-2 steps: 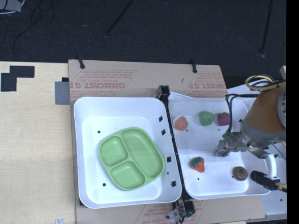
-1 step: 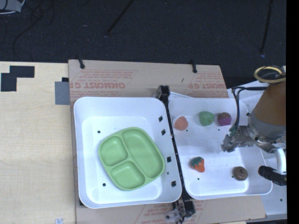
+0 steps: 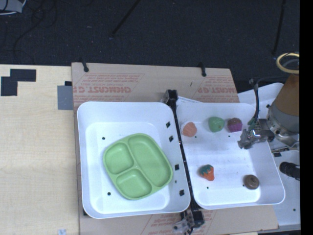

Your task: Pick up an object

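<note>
Jaws too small and blurred to read: whether they stand open or closed cannot be told. The gripper [image 3: 248, 139] hangs over the right-hand side of the right bin [image 3: 225, 153], and no object can be seen in it.

Five small objects lie apart from one another on that bin's floor. Nearest the gripper, up and to its left, is a purple lump [image 3: 234, 125]; just beside it sits a rounded green lump [image 3: 215, 124], and further left, close to the wall between the bins, a pinkish-orange ball [image 3: 189, 129]. Lower down lie an orange piece with a green top [image 3: 207, 172], near the middle, and a flat brown round piece [image 3: 251, 181] toward the near right corner. Nothing lies between the gripper and the purple lump.

The left bin [image 3: 84, 131] holds a light green plate [image 3: 138, 166], smooth, rounded at the corners, split into three compartments and turned at a slant.

Both bins are shallow, white and smooth with rounded corners, joined by black clips [image 3: 171, 98] along their shared edge. They rest on a sheet of brown cardboard [image 3: 146, 84] printed with red lettering. To the left runs a pale wooden bench top [image 3: 34, 151] with black tape patches [image 3: 17, 80] and a grey patch [image 3: 64, 97]. Behind is dark carpet [image 3: 171, 28] crossed by cables
</note>
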### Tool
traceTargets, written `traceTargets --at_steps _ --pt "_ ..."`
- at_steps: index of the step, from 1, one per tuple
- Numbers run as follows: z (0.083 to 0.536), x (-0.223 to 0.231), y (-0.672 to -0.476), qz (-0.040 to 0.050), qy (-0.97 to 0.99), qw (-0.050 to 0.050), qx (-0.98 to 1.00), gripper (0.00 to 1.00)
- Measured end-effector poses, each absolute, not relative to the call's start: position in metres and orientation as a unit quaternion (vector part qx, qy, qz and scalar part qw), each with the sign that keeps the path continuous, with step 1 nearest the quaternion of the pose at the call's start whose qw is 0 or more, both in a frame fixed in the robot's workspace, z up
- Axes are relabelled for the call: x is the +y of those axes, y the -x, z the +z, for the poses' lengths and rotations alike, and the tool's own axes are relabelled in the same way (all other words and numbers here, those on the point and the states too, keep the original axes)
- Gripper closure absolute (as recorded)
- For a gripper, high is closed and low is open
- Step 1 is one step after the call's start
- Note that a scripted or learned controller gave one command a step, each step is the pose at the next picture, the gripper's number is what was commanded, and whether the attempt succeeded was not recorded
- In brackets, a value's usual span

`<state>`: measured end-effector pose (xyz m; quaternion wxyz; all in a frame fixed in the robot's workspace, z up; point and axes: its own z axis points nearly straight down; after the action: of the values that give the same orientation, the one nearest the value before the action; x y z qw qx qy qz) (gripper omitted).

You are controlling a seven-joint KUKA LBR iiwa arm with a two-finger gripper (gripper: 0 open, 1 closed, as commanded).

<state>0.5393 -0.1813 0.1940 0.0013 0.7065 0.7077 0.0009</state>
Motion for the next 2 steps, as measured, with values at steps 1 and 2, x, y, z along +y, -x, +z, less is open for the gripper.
traceTargets --at_steps 1,2 --pt "0.256 -0.182 -0.545 0.0011 -0.707 0.002 0.708 1.0" --pt "0.295 -0.182 -0.546 0.0005 -0.707 0.001 0.708 1.0"
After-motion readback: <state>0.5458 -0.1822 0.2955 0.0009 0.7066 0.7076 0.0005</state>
